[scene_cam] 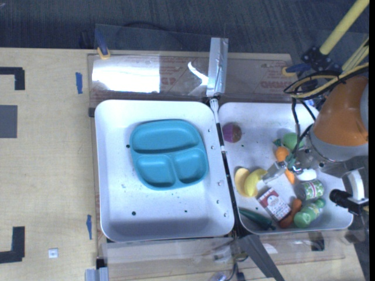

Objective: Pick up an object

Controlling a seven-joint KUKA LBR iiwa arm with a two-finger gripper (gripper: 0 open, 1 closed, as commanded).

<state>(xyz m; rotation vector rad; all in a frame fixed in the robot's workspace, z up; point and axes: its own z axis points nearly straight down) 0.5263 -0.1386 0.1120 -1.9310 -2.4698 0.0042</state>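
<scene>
The right bin (258,119) holds several small items. A purple ball (232,132) lies near its left wall and a yellow banana-like piece (249,181) sits further forward. A green piece (289,139) and an orange piece (282,153) lie together near the bin's middle. A red and white box (274,202), a green can (312,189), a green vegetable (306,216) and a dark green piece (256,217) crowd the front. My gripper (286,169) is low in this bin, between the orange piece and the red and white box. Nothing shows clearly held in it.
The left bin (111,174) carries a blue divided plate (169,153). The arm's orange band (345,117) and grey wrist overhang the right bin's right side, with black cables (304,86) and a yellow pole (350,17) behind. The bins' shared wall (222,157) runs between them.
</scene>
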